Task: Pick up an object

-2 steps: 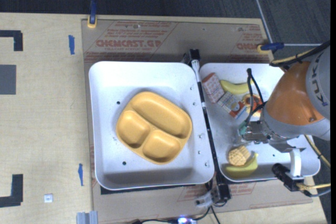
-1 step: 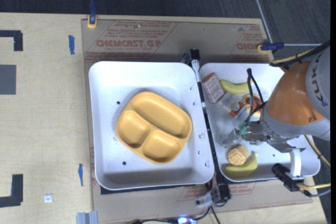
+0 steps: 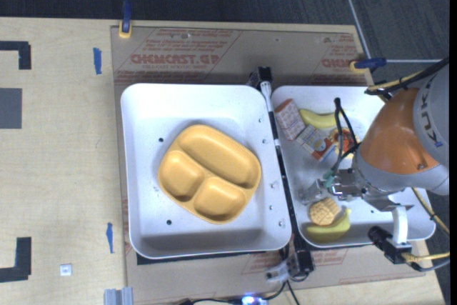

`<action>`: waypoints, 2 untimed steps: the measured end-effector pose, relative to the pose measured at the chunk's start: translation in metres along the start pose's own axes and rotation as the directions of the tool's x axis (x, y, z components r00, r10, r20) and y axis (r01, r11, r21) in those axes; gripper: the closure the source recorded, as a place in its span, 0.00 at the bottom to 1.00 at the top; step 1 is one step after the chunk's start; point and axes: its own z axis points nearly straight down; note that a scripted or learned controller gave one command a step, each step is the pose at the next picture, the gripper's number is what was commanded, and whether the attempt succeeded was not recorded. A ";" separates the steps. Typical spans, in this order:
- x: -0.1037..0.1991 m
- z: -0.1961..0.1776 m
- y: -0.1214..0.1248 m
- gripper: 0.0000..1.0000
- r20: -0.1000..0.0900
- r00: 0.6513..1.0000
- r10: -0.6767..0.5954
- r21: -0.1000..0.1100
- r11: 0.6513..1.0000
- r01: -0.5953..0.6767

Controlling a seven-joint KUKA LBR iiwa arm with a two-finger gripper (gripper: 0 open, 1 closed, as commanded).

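The right bin (image 3: 287, 102) holds several small items. A yellow banana (image 3: 319, 118) lies near its far edge beside a small printed carton (image 3: 290, 118). An orange and white packet (image 3: 323, 144) lies below them. A round waffle-patterned cookie (image 3: 324, 210) rests on a yellow piece (image 3: 330, 228) near the bin's front. My gripper (image 3: 330, 186) hangs low over the bin's middle, just above the cookie. The orange-banded wrist (image 3: 397, 141) covers the right part of the bin.
The left bin (image 3: 139, 153) holds a large yellow three-compartment tray (image 3: 208, 171). The bins sit on a cardboard sheet (image 3: 186, 53) on the wooden bench. Blue clamps mark the sheet's edges. Cables run along the arm at right.
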 end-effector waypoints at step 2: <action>-0.001 0.000 0.000 0.00 0.000 1.000 0.000 -0.001 1.000 0.000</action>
